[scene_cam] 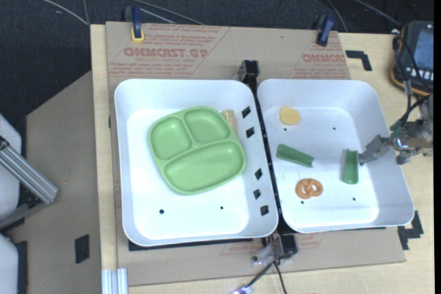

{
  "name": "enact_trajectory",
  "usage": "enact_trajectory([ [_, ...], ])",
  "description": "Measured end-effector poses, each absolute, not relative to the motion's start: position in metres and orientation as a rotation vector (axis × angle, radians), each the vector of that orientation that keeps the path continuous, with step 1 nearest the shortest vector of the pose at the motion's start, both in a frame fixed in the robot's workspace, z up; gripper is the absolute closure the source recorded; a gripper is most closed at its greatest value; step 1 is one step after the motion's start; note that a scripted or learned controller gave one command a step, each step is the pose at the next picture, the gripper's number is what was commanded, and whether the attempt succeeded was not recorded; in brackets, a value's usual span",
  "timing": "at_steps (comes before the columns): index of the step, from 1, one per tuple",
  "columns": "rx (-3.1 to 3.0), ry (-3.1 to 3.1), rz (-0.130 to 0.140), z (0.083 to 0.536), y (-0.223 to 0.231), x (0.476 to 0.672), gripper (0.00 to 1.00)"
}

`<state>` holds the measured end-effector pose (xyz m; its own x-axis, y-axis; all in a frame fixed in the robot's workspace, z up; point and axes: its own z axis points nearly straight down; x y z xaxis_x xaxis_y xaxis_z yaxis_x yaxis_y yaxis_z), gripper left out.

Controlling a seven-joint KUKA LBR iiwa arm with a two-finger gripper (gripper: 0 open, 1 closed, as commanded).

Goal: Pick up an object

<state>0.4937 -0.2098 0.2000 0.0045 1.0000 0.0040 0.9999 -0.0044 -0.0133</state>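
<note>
The right bin [365, 210] holds a yellow round piece [290, 116], a green stick [295, 156] lying at a slant, a second green stick [351, 167] standing nearly upright in the view, and an orange pretzel [309, 188]. My gripper [377, 147] reaches in low over the right bin's right rim. Its grey tip is just right of and slightly above the second green stick. I see nothing held in it.
In the left bin [138, 210] lies a green divided plate [198, 149] with a tan item [229, 122] tucked at its far right edge. Black clips run along the divider [256, 148] between the bins. Cables and a dark device [417, 55] sit at the far right.
</note>
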Motion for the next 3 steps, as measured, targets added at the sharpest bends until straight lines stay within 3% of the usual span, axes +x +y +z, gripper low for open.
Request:
enact_trajectory([
  [1,-2.221,-2.221,0.0,0.207,-0.209,0.497,0.0],
  [3,-2.215,-2.216,0.003,0.092,-0.205,0.487,0.0],
])
